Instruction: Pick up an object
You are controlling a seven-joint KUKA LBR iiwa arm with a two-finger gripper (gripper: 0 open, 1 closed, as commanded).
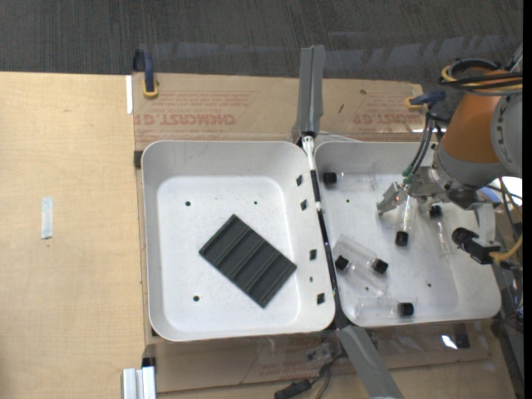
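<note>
In the right white bin [465, 306] lie several clear plastic vials with black caps. One [360, 261] rests near the bin's left wall, its long axis running from upper left to lower right, black caps showing near both ends. Another [384, 309] lies near the front wall, roughly level, its cap at the right end. The grey arm with its orange band [470, 131] reaches in from the right, wrist bent down over the bin's back half. The two-finger gripper [405, 209] hangs low there; whether its fingers are parted or gripping anything cannot be told. A dark ribbed rectangular tray [248, 260] lies diagonally in the left white bin [166, 306].
</note>
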